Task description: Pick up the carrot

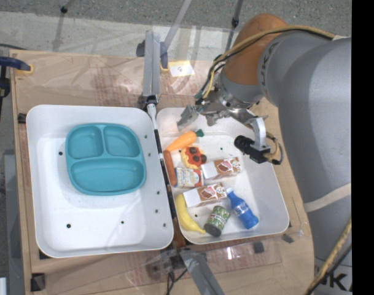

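The tapered orange carrot (pixel 181 141) lies unlifted in the right white bin (pixel 268 209), upper left corner (beside a pizza slice (pixel 193 157)). The metal claw (pixel 193 117) hovers just above it; open or closed, I cannot tell. Grasping remains.

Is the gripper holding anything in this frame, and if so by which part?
Nothing is held. The gripper hangs just above the carrot, which lies in the right bin by its left wall, with nothing between the fingers.
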`<action>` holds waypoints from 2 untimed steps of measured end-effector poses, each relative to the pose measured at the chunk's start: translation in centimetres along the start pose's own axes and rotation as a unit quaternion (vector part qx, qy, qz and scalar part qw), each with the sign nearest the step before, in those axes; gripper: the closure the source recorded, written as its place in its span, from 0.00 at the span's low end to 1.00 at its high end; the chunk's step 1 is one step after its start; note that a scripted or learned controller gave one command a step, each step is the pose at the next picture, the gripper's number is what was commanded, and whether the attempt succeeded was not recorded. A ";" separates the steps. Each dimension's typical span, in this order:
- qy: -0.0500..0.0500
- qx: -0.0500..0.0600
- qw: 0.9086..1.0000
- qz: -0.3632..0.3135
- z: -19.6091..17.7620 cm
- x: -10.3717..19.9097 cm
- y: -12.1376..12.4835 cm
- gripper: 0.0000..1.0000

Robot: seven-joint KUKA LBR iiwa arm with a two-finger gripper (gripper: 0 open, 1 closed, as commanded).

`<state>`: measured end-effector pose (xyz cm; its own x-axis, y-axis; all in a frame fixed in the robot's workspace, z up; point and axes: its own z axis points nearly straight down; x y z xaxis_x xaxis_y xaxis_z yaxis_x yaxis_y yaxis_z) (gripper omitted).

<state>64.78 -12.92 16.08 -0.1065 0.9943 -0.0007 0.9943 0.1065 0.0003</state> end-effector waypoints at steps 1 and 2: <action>0.000 0.001 0.999 -0.046 7.4 -0.1 -2.7 0.00; -0.001 0.001 0.999 -0.047 6.2 -0.3 -2.7 1.00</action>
<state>62.18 -13.50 9.84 -0.1993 0.9799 -0.0020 0.9799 0.1993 -0.0009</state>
